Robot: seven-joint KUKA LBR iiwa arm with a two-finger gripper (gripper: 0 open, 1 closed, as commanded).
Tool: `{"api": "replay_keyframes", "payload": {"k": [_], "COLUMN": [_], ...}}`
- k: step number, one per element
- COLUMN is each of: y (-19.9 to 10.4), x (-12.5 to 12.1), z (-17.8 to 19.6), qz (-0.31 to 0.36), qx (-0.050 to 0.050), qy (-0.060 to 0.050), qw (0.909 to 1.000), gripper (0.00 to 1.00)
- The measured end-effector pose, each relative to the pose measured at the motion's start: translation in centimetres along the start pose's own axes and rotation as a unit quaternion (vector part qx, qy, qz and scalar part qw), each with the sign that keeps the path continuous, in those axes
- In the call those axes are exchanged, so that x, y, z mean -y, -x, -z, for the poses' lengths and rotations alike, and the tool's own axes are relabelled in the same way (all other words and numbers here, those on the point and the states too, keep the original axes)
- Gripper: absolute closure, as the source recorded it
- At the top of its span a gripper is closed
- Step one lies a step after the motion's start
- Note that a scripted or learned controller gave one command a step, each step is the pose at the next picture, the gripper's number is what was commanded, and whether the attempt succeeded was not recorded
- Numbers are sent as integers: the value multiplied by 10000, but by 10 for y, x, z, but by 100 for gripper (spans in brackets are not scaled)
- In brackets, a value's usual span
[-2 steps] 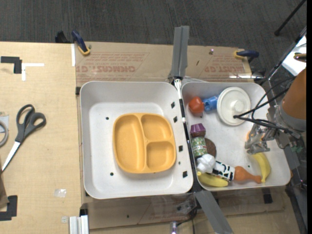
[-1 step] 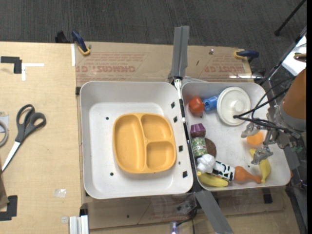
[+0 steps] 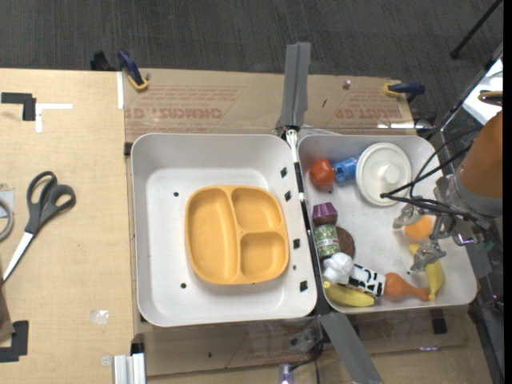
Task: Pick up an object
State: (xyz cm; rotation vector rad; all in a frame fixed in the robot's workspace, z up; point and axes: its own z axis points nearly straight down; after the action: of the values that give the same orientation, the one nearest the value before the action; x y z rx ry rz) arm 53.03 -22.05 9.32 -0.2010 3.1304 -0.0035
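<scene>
Banana | long axis roughly upright in view | hand above, grip unclear

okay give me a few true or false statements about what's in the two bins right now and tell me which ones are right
1. The yellow divided plate lies in the left bin. True.
2. The scissors lie inside the right bin. False: they lie on the bench, left of both bins.
3. The gripper is over the right bin, near the orange fruit. True.
4. The white bowl sits on the divided plate. False: it sits in the right bin.
</scene>
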Motion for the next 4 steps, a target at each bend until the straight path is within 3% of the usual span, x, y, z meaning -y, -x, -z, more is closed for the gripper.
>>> {"api": "replay_keyframes", "payload": {"k": [1,2,3,4], "y": [2,2,7,9], "x": [-1,-1,1,0], "z": [10,10,1,11], "qz": [21,23,192,211], "qx": [21,20,6,29], "qy": [-12,-10,-4,-18], "qw": [10000,10000,9998,9998], "gripper": [100,0,0,100]}}
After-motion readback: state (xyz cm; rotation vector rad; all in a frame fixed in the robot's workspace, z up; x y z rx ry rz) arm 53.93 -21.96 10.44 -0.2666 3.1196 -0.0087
